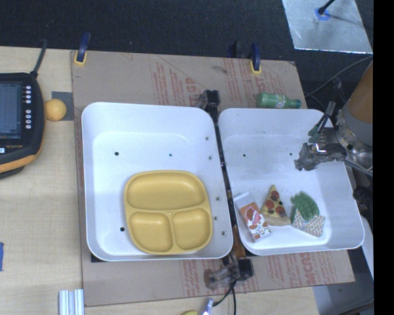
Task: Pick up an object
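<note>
Lying in the near part of the right bin [249, 126], well apart from the gripper [306, 157]: a pizza slice [273, 203], a small red-and-white carton [254, 220] just to its left, a green leafy piece [305, 204] to its right, a patterned wedge [310, 225] touching the green one's near edge. Hovering over the same bin's right-hand side, nothing visibly between the fingertips (open or closed: cannot tell, too small and dark). Sitting in the left bin [105, 130], a yellow divided plate [169, 210]. Beyond the bins, a green bottle [278, 100] on its side; far left, a handheld pendant [10, 123] and an orange ball [55, 109].
</note>
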Robot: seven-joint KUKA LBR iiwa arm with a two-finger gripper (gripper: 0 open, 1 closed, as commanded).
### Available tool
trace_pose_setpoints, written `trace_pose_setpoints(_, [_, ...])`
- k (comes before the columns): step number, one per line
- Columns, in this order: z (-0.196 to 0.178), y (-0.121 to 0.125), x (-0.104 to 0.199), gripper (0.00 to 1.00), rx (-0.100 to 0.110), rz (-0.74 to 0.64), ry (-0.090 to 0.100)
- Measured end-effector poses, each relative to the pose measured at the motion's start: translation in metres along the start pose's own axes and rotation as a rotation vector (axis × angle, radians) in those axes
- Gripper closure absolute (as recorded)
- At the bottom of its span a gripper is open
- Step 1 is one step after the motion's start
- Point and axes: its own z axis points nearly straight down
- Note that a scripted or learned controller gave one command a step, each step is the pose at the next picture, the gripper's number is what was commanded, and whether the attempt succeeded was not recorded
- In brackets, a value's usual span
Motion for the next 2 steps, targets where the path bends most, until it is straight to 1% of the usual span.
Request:
trace_pose_setpoints(1, [0.001, -0.001, 0.0, 0.0, 0.002, 0.001, 0.0])
trace_pose_setpoints(2, [0.047, 0.002, 0.009, 0.0, 0.005, -0.001, -0.001])
